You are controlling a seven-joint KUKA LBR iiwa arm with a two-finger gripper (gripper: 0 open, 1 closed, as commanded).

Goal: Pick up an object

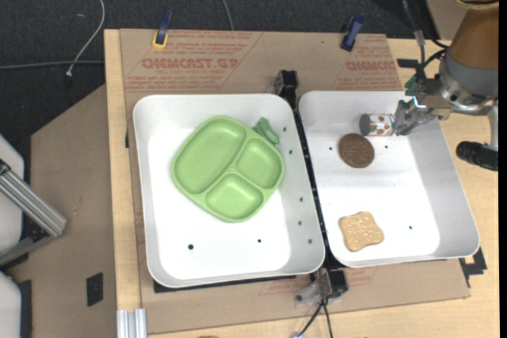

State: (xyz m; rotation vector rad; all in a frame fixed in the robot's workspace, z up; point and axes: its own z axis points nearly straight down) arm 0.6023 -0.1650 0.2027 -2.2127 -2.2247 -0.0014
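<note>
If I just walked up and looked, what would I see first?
Probably the big green plate, split into three sections, lying in the left bin. Next, the grey and orange arm reaching in from the right, its gripper down by a small can at the back of the right bin. That bin also has a brown round cookie and a tan square cracker nearer the front.

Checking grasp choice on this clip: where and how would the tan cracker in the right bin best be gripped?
Grip the cracker across two opposite flat edges, coming straight down from above. It lies flat on the right bin floor with open floor all round, so probably only a top-down pinch across its width works. The gripper is at the far end, beside a small can.
</note>
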